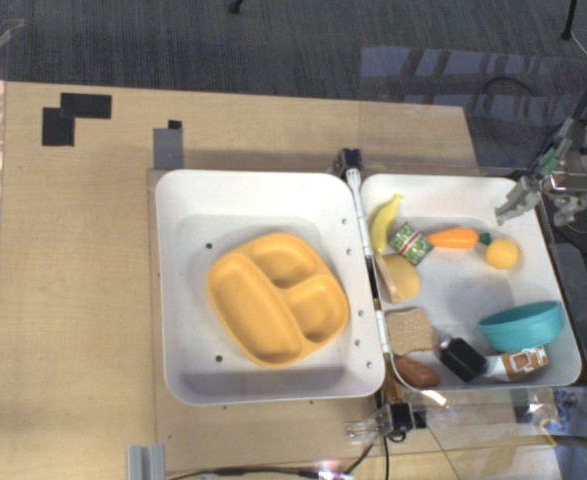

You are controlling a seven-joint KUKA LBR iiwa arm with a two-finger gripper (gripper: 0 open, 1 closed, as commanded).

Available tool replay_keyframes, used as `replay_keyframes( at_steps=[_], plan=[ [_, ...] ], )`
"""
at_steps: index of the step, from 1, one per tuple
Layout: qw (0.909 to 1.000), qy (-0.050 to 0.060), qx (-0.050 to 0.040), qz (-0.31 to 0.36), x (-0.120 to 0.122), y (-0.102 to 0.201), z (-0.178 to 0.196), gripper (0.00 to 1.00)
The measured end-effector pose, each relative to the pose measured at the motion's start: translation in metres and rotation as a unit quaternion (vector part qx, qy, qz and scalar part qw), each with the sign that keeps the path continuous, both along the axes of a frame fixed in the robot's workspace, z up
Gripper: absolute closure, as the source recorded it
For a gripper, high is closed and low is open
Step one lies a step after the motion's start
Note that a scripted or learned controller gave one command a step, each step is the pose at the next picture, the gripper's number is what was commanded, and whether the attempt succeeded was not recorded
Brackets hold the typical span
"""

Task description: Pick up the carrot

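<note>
Carrot [452, 238] — one only — lies in the right bin [563, 298], in its upper half, with its long axis running nearly left to right across the view. Its green stub end points right toward a lemon [502, 255]; its orange end points left and sits just beside a small green-and-white packet [409, 243].

The gripper [514, 204] hangs over the bin's upper right corner, above and to the right of the carrot and apart from it. The fingers hold nothing; how far they stand open I cannot tell at this size.

Counted in the right bin: one banana [382, 221] along the left wall, one pale potato-like piece [399, 278] below the packet, one slice of bread [409, 330], one brown item [417, 372] at the bottom left corner, one black block [462, 359], one teal bowl [521, 324] and one small carton [525, 363] just below the bowl.

The left bin [183, 268] holds one yellow tray [276, 296] with three compartments, set at a tilt. Two bins in all, side by side on the worktop [63, 308] — a black clamp [349, 159] sits at the top of the seam between them.
</note>
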State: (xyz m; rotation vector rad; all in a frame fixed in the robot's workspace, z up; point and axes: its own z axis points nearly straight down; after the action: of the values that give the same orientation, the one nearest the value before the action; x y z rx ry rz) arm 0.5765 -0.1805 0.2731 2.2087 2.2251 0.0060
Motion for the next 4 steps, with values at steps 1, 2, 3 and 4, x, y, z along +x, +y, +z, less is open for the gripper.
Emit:
replay_keyframes(
  at_steps=[1,2,3,4],
  plan=[
    [0.9985,0.007,0.0021,-0.054,-0.002,-0.024,-0.133,0.0],
    [0.9985,-0.002,0.0003,-0.056,0.051,-0.011,-0.186,0.0],
    [1.0,0.0,0.0001,-0.008,0.003,-0.018,-0.185,0.0],
    [0.9838,0.009,0.0038,-0.179,0.064,-0.012,-0.188,0.0]
  ],
)
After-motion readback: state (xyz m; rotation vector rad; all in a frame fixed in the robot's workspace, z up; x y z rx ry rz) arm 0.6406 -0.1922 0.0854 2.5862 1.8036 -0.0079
